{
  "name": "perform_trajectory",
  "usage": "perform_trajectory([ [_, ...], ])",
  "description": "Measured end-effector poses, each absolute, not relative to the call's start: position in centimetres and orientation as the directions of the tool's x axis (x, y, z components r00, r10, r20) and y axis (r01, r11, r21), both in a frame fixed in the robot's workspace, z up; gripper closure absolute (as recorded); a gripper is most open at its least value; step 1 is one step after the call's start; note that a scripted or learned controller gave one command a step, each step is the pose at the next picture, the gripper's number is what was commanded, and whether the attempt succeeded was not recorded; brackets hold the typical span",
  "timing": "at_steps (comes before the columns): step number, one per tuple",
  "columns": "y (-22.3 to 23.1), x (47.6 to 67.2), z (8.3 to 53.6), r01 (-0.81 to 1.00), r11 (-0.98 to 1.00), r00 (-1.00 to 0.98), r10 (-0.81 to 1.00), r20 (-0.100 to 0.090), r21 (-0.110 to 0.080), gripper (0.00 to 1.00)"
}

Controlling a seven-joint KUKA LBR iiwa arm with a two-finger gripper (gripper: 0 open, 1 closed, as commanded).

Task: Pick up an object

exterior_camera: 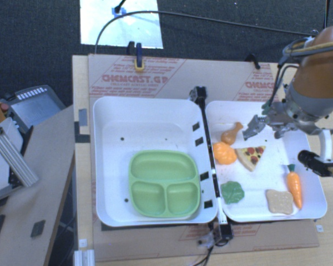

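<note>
The gripper hangs over the right bin, near its back edge, just beside the chicken drumstick; its fingers' spread cannot be told. Along the bin's left wall lie an orange and broccoli; pizza slice mid-floor; bread and carrot toward the front right corner. The left bin holds a green divided tray at its front edge, with bare floor behind.

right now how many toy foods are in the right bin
6: chicken drumstick near the back, orange by the divider, pizza slice mid-bin, broccoli front left, bread slice and carrot front right. The arm may hide more.
</note>
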State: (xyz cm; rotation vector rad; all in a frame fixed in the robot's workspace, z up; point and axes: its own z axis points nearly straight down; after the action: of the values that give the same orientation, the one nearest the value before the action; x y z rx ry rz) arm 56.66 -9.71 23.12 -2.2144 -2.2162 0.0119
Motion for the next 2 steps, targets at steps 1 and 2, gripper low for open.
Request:
perform_trajectory([
  [1,-9.7,56.9,23.8,1.000,0.003,-0.003,1.000,0.000,0.001,0.00],
  [2,-9.2,56.9,17.8,1.000,0.001,-0.001,1.000,0.000,-0.001,0.00],
])
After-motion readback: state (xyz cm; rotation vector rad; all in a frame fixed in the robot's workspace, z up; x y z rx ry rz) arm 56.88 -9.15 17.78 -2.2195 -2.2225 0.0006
